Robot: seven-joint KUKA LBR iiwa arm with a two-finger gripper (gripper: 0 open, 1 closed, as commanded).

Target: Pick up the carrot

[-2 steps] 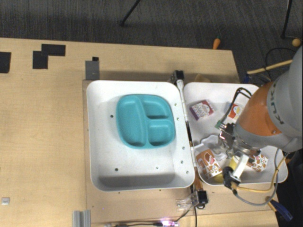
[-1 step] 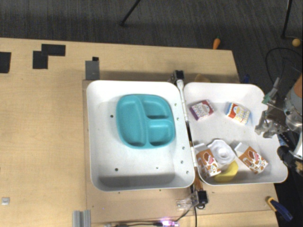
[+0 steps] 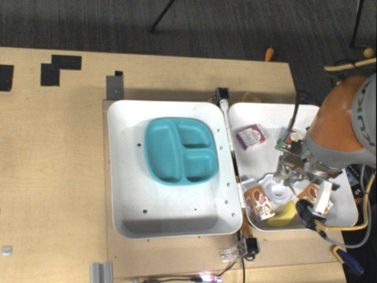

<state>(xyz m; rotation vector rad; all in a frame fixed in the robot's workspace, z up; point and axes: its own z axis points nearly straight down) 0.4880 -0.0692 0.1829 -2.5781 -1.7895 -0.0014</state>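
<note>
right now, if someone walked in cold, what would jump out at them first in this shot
The teal divided plate stands out most, alone in the left white bin. Next comes the grey arm with its orange band, reaching in from the right and hanging low over the right bin. Under it sits a small clutter: a purple packet, a brown packet and something yellow.

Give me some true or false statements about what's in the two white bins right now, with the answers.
1. The teal divided plastic plate lies in the left white bin. True.
2. The small purple and white packet lies on the teal plate. False: it lies in the right white bin.
3. The grey arm with the orange band reaches over the right bin. True.
4. The yellow object sits at the far edge of the right bin. False: it sits at the near edge.
</note>
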